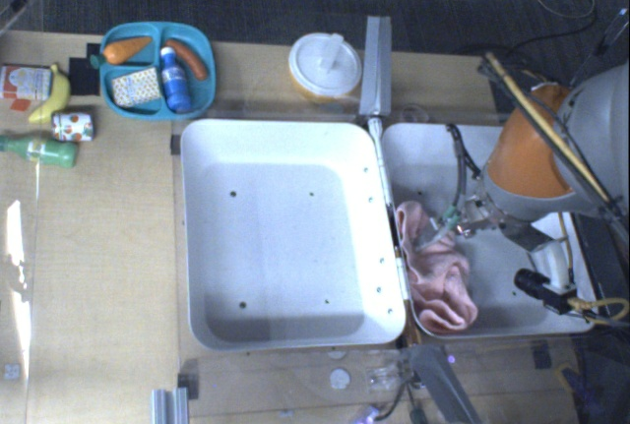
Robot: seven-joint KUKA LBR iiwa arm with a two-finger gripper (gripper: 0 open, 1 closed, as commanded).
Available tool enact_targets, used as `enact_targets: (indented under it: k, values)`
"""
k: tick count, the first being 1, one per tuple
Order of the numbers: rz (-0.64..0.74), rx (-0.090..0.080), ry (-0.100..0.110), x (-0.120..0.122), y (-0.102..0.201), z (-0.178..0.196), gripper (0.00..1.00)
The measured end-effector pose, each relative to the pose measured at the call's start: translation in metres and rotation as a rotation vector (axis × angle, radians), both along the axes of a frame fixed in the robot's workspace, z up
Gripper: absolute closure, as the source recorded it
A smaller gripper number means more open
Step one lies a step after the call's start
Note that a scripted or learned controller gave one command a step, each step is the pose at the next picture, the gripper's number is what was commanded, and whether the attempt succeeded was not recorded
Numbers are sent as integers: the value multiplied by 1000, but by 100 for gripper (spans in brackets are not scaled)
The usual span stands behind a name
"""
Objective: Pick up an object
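One pink cloth (437, 276) lies bunched in the right bin (423, 149), just under my claw (448, 221). I cannot tell my claw's state.

The arm (600, 132) was a bulky rounded grey shell with a broad orange band (527, 161) above the wrist. A thin tan rod or tube ran aslant across that band, and dark cables trailed beside it. At the tip sat the claw (455, 221), a small cluster of pale metal and dark parts, too blurred for finer detail.
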State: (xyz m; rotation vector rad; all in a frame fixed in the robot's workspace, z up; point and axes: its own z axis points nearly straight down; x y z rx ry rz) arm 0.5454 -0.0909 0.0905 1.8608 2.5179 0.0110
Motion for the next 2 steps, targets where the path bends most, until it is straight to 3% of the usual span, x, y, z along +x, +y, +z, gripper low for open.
enact_targets:
  k: [1,2]
  values:
    - [2,-4,-10,3,0,12,100]
    - [190,0,10,19,29,94,100]
